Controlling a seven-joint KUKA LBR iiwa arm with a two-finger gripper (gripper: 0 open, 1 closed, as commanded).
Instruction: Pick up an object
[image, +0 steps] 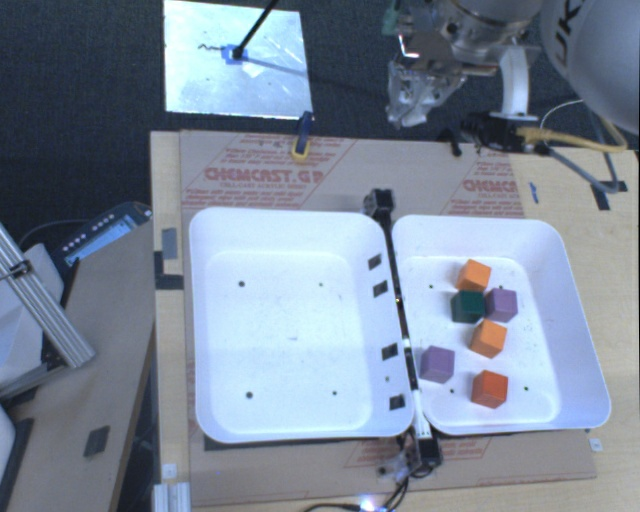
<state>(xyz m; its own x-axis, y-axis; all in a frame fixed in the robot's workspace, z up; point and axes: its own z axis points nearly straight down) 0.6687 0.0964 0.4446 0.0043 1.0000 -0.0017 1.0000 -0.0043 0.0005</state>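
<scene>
- Your pincer (412, 100) hangs at the top of the camera view, over the surface behind the bins and above the far edge of the right bin (570, 270); nothing sits between its fingers, and you cannot tell from here whether they are spread or pressed together.
- Everything you could pick lies in the right bin, toward the near side and slightly right of the pincer.
- Closest to the pincer is the orange block (475, 274), at the far end of the cluster, with the dark green block (466, 306) just in front of it and the purple block (502, 303) beside that one.
- Another orange cube (489, 337) sits below them, near but apart.
- The lilac block (437, 363) and the red-orange block (490, 388) stand freer, nearest the front rim; judged from this, they offer cleaner grasps than the crowded three.
- The left bin (215, 300) lies well off to the pincer's other side.
</scene>
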